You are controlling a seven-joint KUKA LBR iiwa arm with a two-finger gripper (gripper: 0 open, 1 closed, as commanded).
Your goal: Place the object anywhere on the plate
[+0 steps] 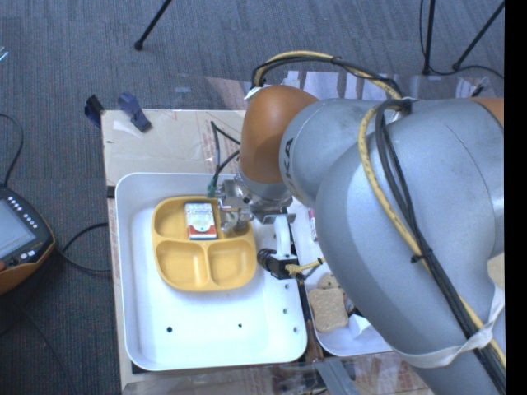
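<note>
Yellow plate already has the box on it, arm parked right over the edge

Yellow plastic is what jumps out first: a divided plate [205, 253] with three sections sits in the left white bin [144, 319], toward its far side. A small box [201, 220] lies flat in the far section of the plate, white on top with a red strip along the near end. There's some kind of picture and print on it, but it's too small to read, so no brand from me.

The big grey arm [395, 212] comes in from the right, and its orange band [268, 134] hangs just above the plate's far right corner. The gripper [233, 208] is right beside the box, at its right edge, maybe touching it. Honestly can't tell how the pincer stands; the wrist hides most of it.

My guess is the box is lying flat because it was lowered straight down into that section, and the task looks about done if it's let go.

A tan sponge-looking block [328, 307] sits in the right bin [362, 344], well apart from the plate.
</note>
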